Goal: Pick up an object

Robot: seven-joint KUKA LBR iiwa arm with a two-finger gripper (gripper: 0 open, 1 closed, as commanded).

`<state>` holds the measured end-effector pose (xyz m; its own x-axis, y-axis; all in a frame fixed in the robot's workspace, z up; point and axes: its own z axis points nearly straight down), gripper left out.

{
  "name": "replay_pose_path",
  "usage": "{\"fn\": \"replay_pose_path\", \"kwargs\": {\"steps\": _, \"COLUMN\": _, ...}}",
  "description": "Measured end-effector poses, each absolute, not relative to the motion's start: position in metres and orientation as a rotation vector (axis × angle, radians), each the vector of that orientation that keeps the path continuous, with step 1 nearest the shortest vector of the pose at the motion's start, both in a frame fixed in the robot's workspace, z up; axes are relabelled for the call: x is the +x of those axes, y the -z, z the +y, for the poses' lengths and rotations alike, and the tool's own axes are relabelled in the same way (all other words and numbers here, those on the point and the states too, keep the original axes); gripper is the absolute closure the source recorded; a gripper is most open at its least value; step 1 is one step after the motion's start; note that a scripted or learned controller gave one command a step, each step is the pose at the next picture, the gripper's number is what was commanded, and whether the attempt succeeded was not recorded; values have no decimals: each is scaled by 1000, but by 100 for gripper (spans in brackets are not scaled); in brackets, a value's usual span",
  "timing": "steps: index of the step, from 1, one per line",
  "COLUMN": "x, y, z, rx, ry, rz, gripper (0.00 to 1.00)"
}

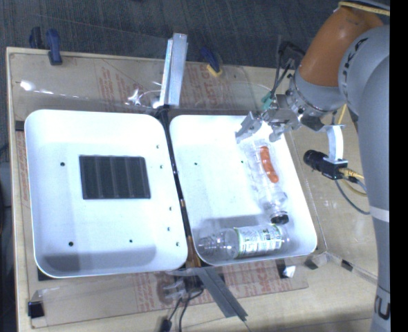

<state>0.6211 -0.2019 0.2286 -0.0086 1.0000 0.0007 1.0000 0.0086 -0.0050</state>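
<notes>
**Lining up over the clear bottle in the right bin**

We are looking at two candidates in the right bin (190,185). A clear bottle with something orange inside (266,171) is lying lengthwise along the bin's right side, its dark cap (279,219) pointing toward the near wall. A second bottle with a printed label (242,241) is lying crosswise against the near wall, just below that cap. The two are close at that corner but we cannot tell whether they are touching.

Our gripper (261,126) is hovering over the far end of the clear bottle, its two fingers spread apart with nothing between them. The grey arm with its orange band (328,43) is reaching in from the right.

In our judgement we are approaching for a grasp. To do it well, we are wanting the fingers straddling the bottle across its width, not along its length, and centred nearer the body's middle than its tip, since clear round plastic tends to roll or squirt out. Descending straight and closing low should help.

The left bin (45,185) is holding a dark ribbed panel (114,177), well apart from our work.
</notes>
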Motion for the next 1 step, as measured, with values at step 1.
{"fn": "replay_pose_path", "kwargs": {"steps": 1, "x": 628, "y": -220, "z": -207, "rx": -2061, "ry": -2, "rz": -2366, "gripper": 0}}
